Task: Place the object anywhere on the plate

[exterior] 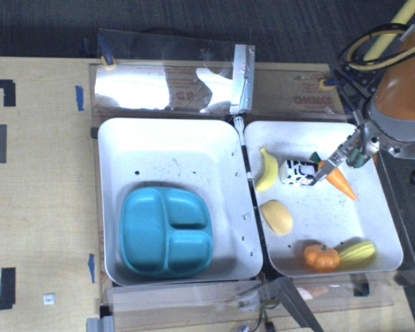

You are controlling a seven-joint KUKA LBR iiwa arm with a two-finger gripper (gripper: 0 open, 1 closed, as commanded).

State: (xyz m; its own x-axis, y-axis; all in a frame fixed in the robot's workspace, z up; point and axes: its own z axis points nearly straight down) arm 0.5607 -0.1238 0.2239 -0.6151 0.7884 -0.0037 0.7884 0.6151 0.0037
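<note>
Arm (398, 109) reaches in from right, orange band up top, pincer (330, 163) angled down-left, low in right bin.

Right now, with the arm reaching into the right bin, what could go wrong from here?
1. The tool sits between the black-and-white toy and the carrot, so it may grab or nudge the wrong one.
2. The banana lies close beside the toy and could get pushed.
3. The blue plate is in the other bin, so a weak grip could drop over the divider.
</note>
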